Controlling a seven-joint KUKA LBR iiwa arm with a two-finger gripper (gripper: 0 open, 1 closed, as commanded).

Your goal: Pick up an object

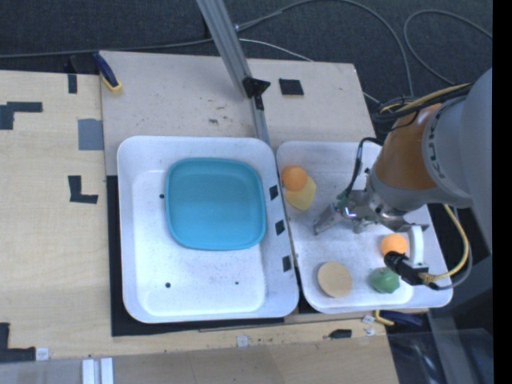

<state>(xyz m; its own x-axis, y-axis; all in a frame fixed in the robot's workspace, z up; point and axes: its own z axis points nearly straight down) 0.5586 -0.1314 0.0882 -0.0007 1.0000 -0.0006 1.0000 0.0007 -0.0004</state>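
Over the right-hand shallow white bin the grey arm's two-finger gripper hangs with its fingers spread apart and nothing between them, near an orange ball on a pale yellow block, while a tan round disc, a small green lump and a second orange ball lie along the bin's near side, and a turquoise square plastic plate sits in the left bin.

The blue plate, well left of the gripper, is looking like smooth, matt plastic. The white bins are showing a speckled, scuffed plastic finish. The desk is appearing as pale matt wood.
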